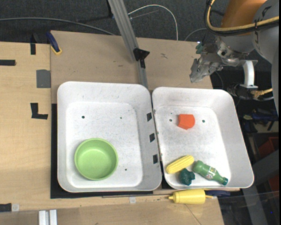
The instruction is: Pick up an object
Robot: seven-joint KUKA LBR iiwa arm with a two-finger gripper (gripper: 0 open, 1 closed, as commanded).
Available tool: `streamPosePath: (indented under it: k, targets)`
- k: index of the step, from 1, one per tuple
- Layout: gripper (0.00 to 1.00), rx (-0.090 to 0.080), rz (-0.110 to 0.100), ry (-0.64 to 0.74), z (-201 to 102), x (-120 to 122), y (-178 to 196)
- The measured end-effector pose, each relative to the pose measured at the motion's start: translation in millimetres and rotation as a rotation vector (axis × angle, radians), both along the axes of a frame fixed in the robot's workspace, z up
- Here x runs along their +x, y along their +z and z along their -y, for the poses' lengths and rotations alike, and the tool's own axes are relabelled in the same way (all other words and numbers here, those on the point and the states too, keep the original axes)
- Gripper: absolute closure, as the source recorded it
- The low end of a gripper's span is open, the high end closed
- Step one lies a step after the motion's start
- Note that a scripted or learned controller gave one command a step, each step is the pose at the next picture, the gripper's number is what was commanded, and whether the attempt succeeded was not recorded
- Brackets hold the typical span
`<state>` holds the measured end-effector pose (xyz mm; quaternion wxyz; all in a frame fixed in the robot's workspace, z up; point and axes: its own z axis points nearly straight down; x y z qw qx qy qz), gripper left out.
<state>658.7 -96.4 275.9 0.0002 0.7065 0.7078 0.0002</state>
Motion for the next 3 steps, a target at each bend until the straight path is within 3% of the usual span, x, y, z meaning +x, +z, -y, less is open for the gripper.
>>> streamPosePath:
  k: [3]
  targets:
    - [1.0, 0.002, -0.004, 0.006, -170, -31, -34]
